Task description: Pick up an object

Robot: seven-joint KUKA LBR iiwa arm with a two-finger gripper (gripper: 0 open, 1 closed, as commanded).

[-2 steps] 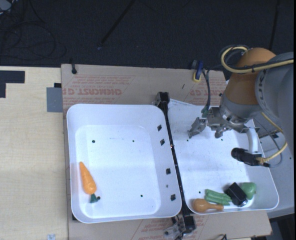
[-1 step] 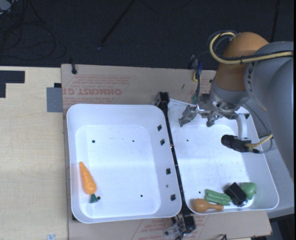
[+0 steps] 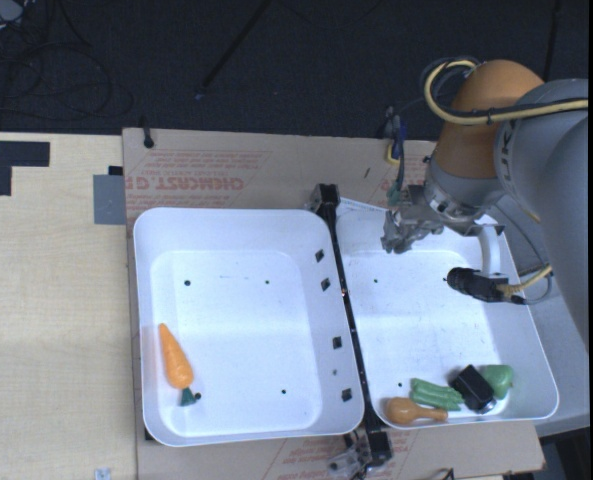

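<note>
My gripper (image 3: 400,236) hangs over the far left part of the right bin (image 3: 406,308), below the orange wrist band; nothing shows in it. At that bin's near right corner lie a green pod-shaped toy (image 3: 435,394), a black block (image 3: 473,387), a light green piece (image 3: 498,375) and a tan gourd-shaped toy (image 3: 413,411), all well away from the gripper. The left bin (image 3: 236,268) holds an orange carrot (image 3: 174,356) with a small dark green bit (image 3: 188,398) near its front left wall.
A black divider strip (image 3: 338,308) runs between the two bins. The arm's grey body (image 3: 556,188) and a black cable fitting (image 3: 476,284) overhang the right bin's right side. Brown cardboard (image 3: 226,163) lies under the bins.
</note>
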